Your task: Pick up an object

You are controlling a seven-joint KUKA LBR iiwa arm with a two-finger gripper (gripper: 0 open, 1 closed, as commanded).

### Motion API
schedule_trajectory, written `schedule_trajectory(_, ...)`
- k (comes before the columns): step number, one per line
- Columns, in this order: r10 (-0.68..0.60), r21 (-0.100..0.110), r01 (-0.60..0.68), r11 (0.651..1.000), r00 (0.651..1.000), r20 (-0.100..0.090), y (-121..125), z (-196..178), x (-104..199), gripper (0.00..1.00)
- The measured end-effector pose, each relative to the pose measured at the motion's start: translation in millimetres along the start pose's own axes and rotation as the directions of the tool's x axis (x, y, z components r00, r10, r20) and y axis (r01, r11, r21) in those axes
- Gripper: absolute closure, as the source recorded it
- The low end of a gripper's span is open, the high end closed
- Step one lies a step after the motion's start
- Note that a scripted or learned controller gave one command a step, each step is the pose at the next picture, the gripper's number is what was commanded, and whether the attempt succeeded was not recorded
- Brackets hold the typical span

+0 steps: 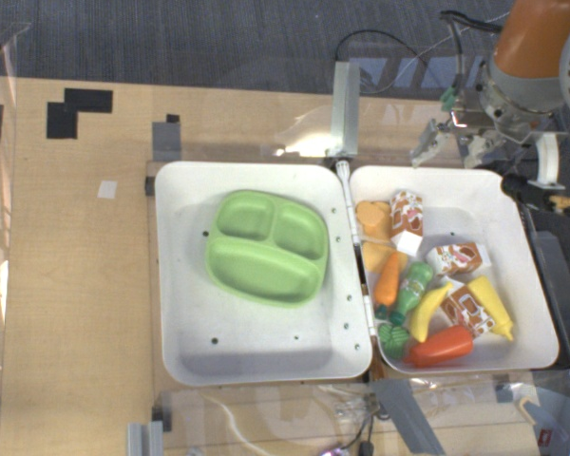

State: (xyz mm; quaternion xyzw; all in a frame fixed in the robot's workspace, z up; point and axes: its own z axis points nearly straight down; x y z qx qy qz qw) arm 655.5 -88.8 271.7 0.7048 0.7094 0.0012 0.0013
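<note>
My gripper (453, 146) hangs over the far rim of the right bin (537, 326), open, with nothing between its fingers (427, 146). Below it the bin holds a pile of toy food. A red and white packet (407, 212) and an orange round piece (371, 218) lie at the far left. A carrot (388, 278), a green bottle (416, 283) and a small carton (454, 257) fill the middle. A banana (427, 312), a yellow piece (492, 308) and a red pepper (439, 347) lie at the near side.
A green divided plate (266, 247) lies in the left bin (185, 350). A metal post (346, 112) stands behind the divide between the bins. Cables run behind the right bin, and the arm's orange band (541, 22) is at the top right.
</note>
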Motion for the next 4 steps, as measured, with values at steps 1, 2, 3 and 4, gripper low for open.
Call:
schedule_trajectory(1, -0.189, 0.0, 0.189, 0.982, 0.982, 0.0, 1.9, 136.6, -7.7, 0.0)
schedule_trajectory(2, -0.099, -0.01, 0.099, 0.995, 0.995, 0.004, 16.3, 181.2, -33.5, 0.0)
schedule_trajectory(3, -0.103, -0.016, 0.103, 0.995, 0.995, 0.004, 18.3, 169.0, -32.1, 1.0)
schedule_trajectory(4, -0.118, -0.005, 0.118, 0.993, 0.993, 0.0, 15.0, 84.3, 32.9, 1.0)
